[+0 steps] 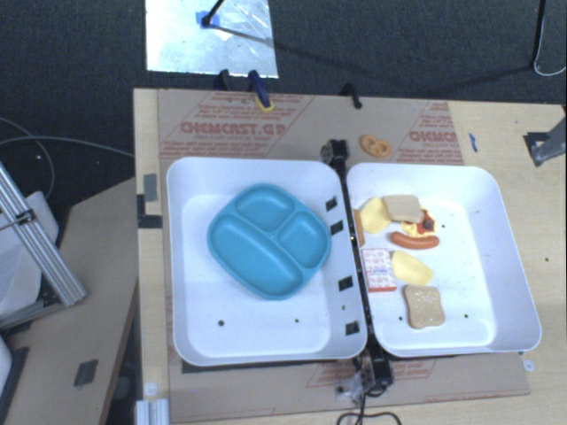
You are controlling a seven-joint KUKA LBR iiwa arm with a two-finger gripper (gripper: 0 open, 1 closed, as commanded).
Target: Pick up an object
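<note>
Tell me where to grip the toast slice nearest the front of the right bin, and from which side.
Grip the toast slice across its two long edges, coming straight down from above. It lies flat with bare bin floor around it, and the right bin wall would probably block a sideways approach.

Left bin (190, 326), right bin (509, 264): smooth white plastic, faint sheen. Blue divided plate (268, 240): matt plastic. Bench board (301, 118): printed brown cardboard. At 12 o'clock, sheet (211, 25): shiny, metal-like.

Single fixed camera overhead, slanted down, both bins (266, 171) in frame.
</note>
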